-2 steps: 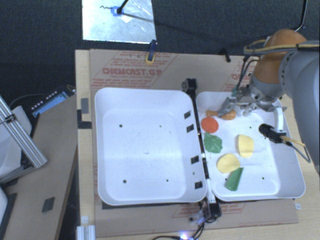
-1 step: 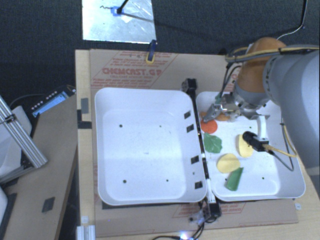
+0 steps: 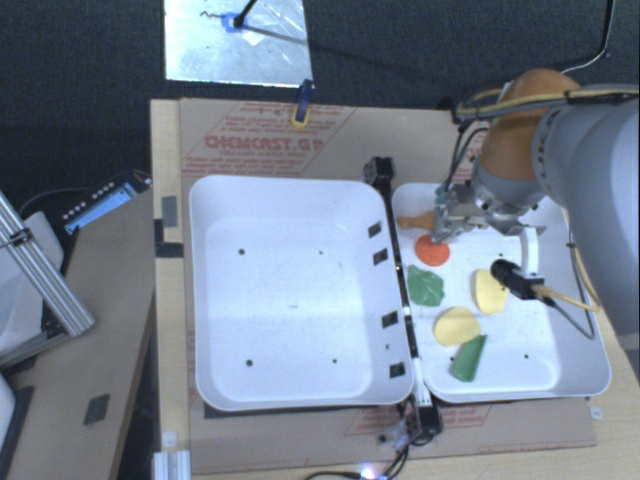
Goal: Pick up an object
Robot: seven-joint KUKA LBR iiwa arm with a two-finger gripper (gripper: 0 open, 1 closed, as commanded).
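Looking down from the fixed overhead camera: one bench with a cardboard sheet (image 3: pixel 270 133) under two shallow white bins set side by side.

Left bin (image 3: pixel 290 288): white floor with a few small dark specks.

Right bin (image 3: pixel 570 363), contents:
- orange-red disc (image 3: pixel 432 252), near the bin's upper left;
- small orange-brown piece (image 3: pixel 415 222), just above the disc, beside the bin's left wall;
- green leaf-shaped piece (image 3: pixel 426 287), just below the disc;
- pale yellow piece (image 3: pixel 489 291), right of the green leaf;
- second yellow piece (image 3: pixel 455 325), lower down, near the bin's middle;
- dark green wedge (image 3: pixel 467 359), touching the lower edge of that second yellow piece.

Arm (image 3: pixel 590 158): grey, with an orange band, entering from the right and bending down over the right bin.

Gripper (image 3: pixel 447 226): positioned low over the upper left of the right bin, directly above or against the orange-red disc and close to the orange-brown piece. Its opening cannot be told from this angle, nor whether anything is gripped.

Other items: black clips (image 3: pixel 385 258) along the seam between the bins; a foil-like square (image 3: pixel 237 26) on the dark floor beyond the bench.
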